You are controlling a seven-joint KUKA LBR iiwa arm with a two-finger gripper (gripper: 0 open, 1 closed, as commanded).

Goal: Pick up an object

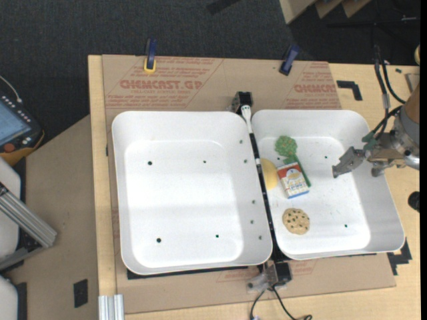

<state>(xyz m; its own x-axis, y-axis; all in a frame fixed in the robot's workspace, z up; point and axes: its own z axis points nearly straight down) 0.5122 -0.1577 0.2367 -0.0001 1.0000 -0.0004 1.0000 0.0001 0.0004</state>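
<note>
End effector [363, 157] over right bin's [373, 242] right side, touching nothing, nothing visibly held; spread of its tips impossible to tell. Well apart to its left: carton [293, 181], green piece [286, 146], yellow piece [269, 174], cookie [296, 221] below.
</note>
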